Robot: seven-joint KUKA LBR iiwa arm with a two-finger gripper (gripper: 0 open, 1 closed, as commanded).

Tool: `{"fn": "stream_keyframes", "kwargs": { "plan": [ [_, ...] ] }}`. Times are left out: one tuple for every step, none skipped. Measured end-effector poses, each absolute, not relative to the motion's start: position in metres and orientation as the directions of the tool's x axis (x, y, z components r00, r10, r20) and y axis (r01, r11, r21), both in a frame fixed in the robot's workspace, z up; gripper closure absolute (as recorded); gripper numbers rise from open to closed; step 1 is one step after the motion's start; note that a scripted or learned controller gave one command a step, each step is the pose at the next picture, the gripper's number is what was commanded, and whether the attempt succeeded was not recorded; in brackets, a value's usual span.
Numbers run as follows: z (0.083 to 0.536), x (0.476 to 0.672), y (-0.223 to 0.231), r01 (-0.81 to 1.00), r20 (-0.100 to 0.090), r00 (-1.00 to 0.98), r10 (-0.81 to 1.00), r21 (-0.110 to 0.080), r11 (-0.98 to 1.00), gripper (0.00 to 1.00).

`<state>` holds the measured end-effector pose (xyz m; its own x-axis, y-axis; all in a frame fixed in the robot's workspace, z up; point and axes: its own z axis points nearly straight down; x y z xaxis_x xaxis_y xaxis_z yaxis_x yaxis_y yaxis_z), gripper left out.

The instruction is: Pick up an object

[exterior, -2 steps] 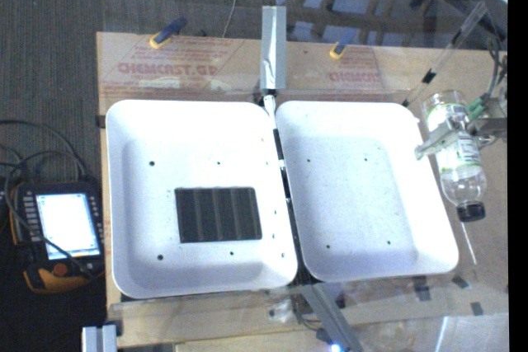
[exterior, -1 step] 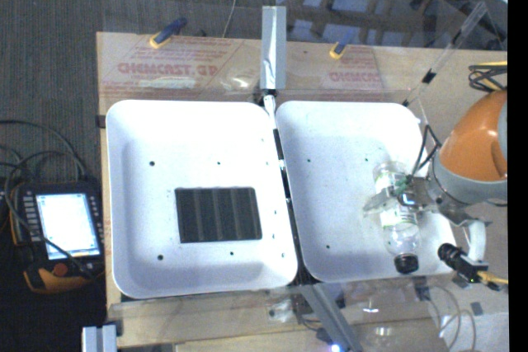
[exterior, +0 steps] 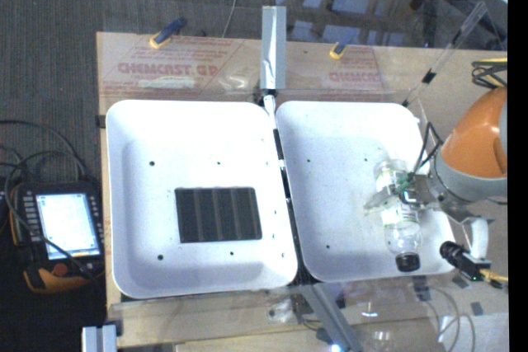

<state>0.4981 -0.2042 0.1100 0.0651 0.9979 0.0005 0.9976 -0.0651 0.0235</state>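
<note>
A clear plastic bottle (exterior: pixel 399 233) with a black cap (exterior: pixel 407 262) lies in the right bin (exterior: pixel 330 152), near its right wall, cap toward the front. The gripper (exterior: pixel 406 192) hangs right over the bottle's upper half, low in the bin, and its small parts blend with the clear plastic. The grey arm with its orange band (exterior: pixel 478 146) reaches in from the right edge. A flat black ribbed rectangle (exterior: pixel 219 214) lies in the middle of the left bin (exterior: pixel 148 136), far from the gripper.
A metal post (exterior: pixel 273 53) stands at the back between the two bins. Clamps (exterior: pixel 167 31) hold the wooden board behind them. A handheld screen unit (exterior: pixel 62 227) with cables sits on the floor at the left. Wires and a black fitting (exterior: pixel 458 255) hang by the right bin's front corner.
</note>
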Motion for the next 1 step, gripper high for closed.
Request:
{"fn": "stream_keyframes", "kwargs": {
  "plan": [
    [0.1989,0.5382,-0.1479,1.0,0.0,0.031,1.0,-0.001,-0.031,1.0]
  ]
}}
